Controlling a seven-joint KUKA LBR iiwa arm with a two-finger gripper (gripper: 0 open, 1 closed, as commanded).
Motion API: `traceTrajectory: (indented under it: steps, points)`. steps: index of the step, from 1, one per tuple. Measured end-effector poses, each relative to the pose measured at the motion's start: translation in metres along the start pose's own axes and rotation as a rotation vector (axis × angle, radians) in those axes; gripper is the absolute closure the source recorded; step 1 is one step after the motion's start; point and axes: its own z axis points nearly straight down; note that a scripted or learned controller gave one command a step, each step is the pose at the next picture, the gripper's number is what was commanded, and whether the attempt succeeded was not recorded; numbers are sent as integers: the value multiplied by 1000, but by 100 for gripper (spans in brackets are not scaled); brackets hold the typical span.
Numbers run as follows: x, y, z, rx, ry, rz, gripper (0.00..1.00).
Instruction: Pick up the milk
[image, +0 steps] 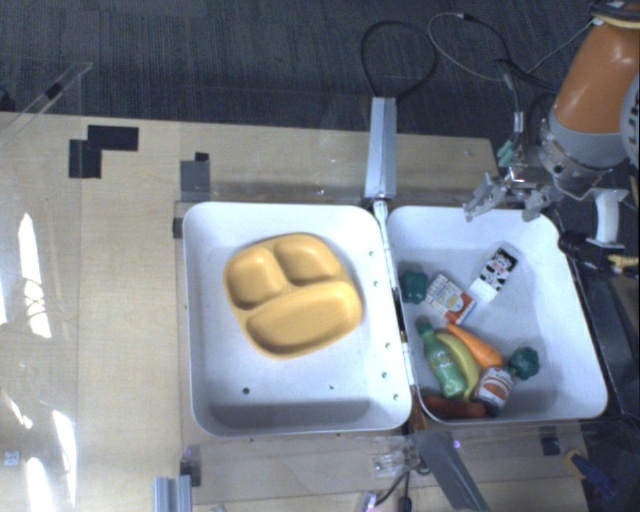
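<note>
The milk (495, 272) is a small white carton with black cow patches. It lies tilted in the right bin (560, 330), in the back half and apart from the other items. My gripper (503, 203) hangs over the bin's back rim, up and slightly right of the milk. Its fingers are spread open with nothing between them, and it does not touch the carton.
Close to the milk's lower left lies an orange-and-white box (446, 295) and a green item (413, 285). Toward the front are a green bottle (447, 367), banana (462, 352), carrot (480, 345), broccoli (523, 361) and a can (495, 386). A yellow sectioned plate (292, 292) sits in the left bin (210, 380).
</note>
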Motion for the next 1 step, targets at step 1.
traceTrajectory:
  steps: [1]
  points:
    - [-67, 22, 89, 0, -1, -105, 0]
